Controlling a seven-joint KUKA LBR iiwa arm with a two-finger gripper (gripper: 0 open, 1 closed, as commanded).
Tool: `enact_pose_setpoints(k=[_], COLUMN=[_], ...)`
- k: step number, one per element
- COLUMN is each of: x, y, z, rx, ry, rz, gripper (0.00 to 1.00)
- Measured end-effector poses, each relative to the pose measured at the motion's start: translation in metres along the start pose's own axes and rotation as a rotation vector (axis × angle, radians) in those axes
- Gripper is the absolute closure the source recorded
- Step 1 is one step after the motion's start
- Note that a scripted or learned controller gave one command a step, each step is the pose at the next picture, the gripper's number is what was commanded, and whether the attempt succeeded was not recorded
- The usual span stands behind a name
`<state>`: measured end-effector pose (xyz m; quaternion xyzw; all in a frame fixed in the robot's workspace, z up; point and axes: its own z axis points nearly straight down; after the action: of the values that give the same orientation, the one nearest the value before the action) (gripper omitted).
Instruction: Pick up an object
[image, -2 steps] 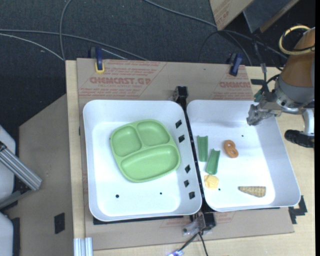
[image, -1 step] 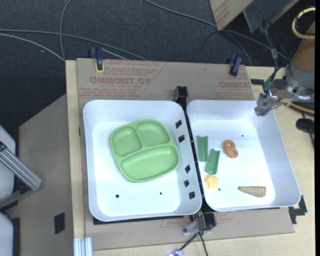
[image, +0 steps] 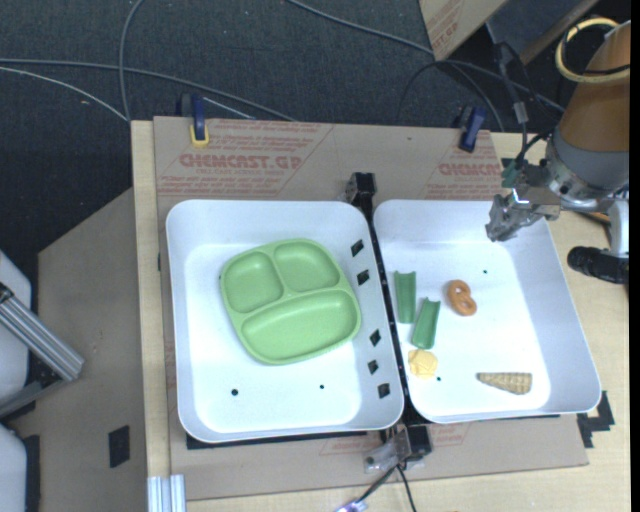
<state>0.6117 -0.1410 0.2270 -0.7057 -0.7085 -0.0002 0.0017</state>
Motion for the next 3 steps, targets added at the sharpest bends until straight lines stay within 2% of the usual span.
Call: enact_pose_setpoints(k=[3], x=[0.153], y=[-0.059], z=[0.020], rx=[0.002], ry=[0.001], rz=[-0.002], gripper=[1.00])
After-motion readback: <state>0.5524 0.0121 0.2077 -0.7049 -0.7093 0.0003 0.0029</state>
